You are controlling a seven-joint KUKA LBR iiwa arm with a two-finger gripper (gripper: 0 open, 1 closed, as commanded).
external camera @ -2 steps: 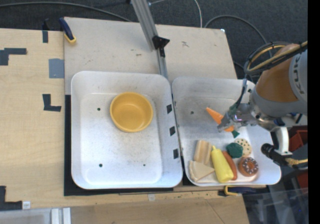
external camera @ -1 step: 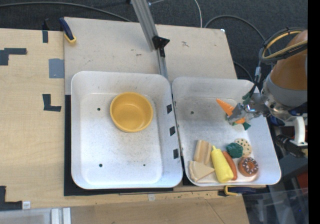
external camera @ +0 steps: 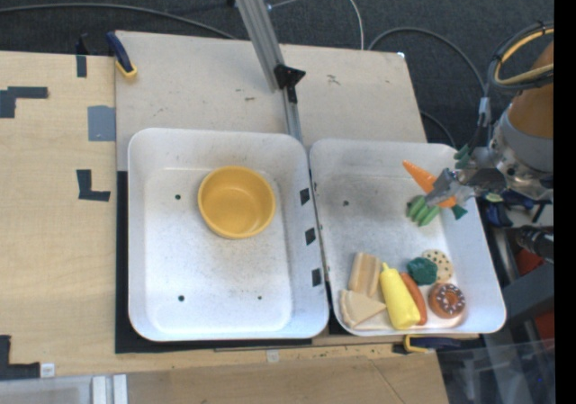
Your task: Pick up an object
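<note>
One yellow bowl (external camera: 237, 202) fills the left bin (external camera: 153, 303); the gripper (external camera: 447, 193) clamps one toy carrot (external camera: 421, 188).

Arm (external camera: 531, 123) cut off at right edge

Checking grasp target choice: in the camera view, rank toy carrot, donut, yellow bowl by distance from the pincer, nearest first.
1. Toy carrot: right bin, upper right, at the pincer.
2. Donut: right bin, bottom right corner, below the pincer.
3. Yellow bowl: left bin, far across to the left.
</note>
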